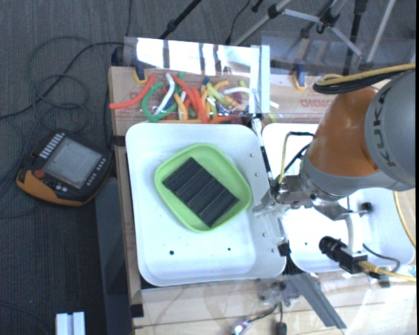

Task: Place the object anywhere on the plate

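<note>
Green plate, squarish with rounded corners, sits tilted diamond-wise in the left white bin, roughly mid-bin and a bit toward the far side. Dark ribbed rectangular object lies flat on the plate, centred, its long edges running diagonal; it rests fully inside the plate's rim. Nothing touches it.

Grey arm with orange band comes in from the right of the plate, bulky elbow over the right white bin. Wrist bends down and points back toward the plate, ending at the seam between the two bins. Gripper hangs just beside the plate's right corner, over the left bin's right rim, apart from plate and object. Fingers are small and blurred against the white; cannot tell if the jaws are apart or together. Nothing visible between them.

Black cable runs along the seam, right of the plate. Pile of coloured looped tubes sits beyond the plate, against a shiny panel. Orange-edged teach pendant lies on the dark floor well left of the plate. Yellow cable arcs over the arm's upper side.
</note>
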Robot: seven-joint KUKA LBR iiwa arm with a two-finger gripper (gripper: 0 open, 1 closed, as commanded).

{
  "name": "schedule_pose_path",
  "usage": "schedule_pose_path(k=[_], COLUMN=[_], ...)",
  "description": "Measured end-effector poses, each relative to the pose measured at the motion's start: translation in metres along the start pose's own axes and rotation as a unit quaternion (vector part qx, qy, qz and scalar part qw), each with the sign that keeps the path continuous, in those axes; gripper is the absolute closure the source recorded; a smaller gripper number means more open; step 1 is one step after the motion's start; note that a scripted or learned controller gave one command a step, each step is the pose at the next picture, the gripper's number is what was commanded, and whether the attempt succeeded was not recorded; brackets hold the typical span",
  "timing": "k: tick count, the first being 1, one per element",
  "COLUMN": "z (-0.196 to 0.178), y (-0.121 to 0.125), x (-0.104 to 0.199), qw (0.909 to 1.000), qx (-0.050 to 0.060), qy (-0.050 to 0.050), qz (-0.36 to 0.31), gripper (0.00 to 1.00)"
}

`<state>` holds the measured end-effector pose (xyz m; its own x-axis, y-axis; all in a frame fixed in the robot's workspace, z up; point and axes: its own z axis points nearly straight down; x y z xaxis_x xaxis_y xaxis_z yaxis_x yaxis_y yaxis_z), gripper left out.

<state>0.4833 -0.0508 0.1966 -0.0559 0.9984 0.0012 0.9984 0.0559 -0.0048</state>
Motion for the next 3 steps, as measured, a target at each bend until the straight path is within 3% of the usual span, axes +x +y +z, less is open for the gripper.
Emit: schedule_pose_path(k=[1, 2, 3], z=[0.014, 0.014, 0.014], y=[0.037, 0.091, 0.091], x=[0.064, 0.098, 0.098], qw=[0.9989, 0.9968, 0.9968], qx=[0.0, 0.0, -0.001], qy=[-0.001, -0.001, -0.001], qz=[-0.046, -0.08, -0.08], gripper=[1.0, 1.0, 0.0])
